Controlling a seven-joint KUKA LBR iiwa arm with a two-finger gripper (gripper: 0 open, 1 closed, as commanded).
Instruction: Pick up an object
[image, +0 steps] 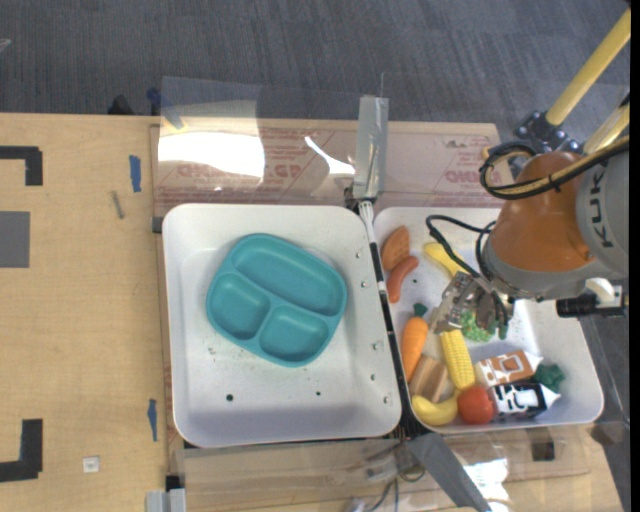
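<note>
The gripper (468, 312) hung low in the right bin (585, 395); I could not tell its grip. The corn cob (457, 358) lay just beneath, the carrot (412, 346) beside. Nothing looked lifted yet.

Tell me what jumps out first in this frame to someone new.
The teal plastic three-compartment plate lies alone in the middle of the left white bin. The right white bin holds a bright crowd of toy food, with an orange plastic carrot and yellow plastic corn cob near its left side. The grey arm's claw hangs over that pile, below its orange band.
</note>
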